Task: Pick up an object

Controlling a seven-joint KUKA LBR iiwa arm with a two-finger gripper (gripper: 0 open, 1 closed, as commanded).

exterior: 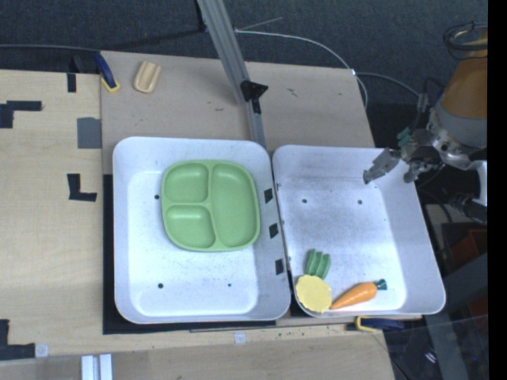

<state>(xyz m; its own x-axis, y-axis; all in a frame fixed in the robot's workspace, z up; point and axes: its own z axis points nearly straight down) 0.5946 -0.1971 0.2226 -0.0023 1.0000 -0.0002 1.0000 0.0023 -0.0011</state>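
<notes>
Claw (390,167): your call, I cannot tell its opening; nothing visibly held | carrot (354,294): right bin's (412,228) near edge, beside yellow disc (314,294) (free-lying, easy reach)

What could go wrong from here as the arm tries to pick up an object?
1. The carrot and yellow piece lie touching near the right bin's near wall, so a grab may catch both or hit the wall.
2. The end effector sits at the far edge, well away from them.

Even, diffuse overhead light, soft shadows, mild glare on white bins (127,236), right edge dim, perhaps slightly blurred
</notes>
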